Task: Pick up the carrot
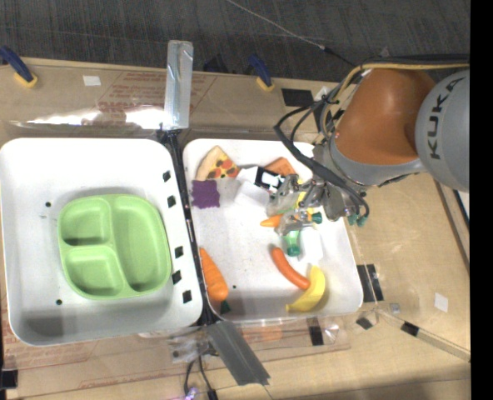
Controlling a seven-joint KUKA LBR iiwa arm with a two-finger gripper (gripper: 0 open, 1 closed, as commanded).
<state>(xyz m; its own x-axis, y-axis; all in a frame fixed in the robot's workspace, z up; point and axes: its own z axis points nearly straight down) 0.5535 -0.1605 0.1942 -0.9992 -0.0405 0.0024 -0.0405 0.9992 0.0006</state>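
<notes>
One carrot (213, 277), orange and tapered, lies in the lower left corner of the right bin (248, 252). It rests lengthwise against the bin's left wall, thick end toward the bottom of the frame. Nothing touches it apart from the wall.

Right of it, across bare white floor, is a red-orange curved piece (288, 267), slanting down to the right. Its lower end meets a yellow banana (311, 291) by the bin's lower right corner.

Gripper (296, 211) is low over the centre-right of the same bin, well apart from the carrot. Cables and fittings crowd it, so I cannot tell how wide it stands or whether anything is in it. A small green item (293, 243) sits just below the gripper and a small orange bit (271, 221) just to its left. Neither can be identified.

Upper part of the right bin:
- A pizza slice (216, 163) is in the top left corner.
- A purple block (205, 194) lies directly below that slice.
- A second orange wedge (281, 167) lies near the top, just above the gripper.

Arm (450, 132) comes in from the right of the frame, its orange band (380, 123) over the bin's upper right edge.

Left bin (22, 169) holds a light green divided plate (113, 244) with three compartments, roughly centred.

Two blue clamps (17, 65) (261, 70) sit on the bench's upper edge.
</notes>
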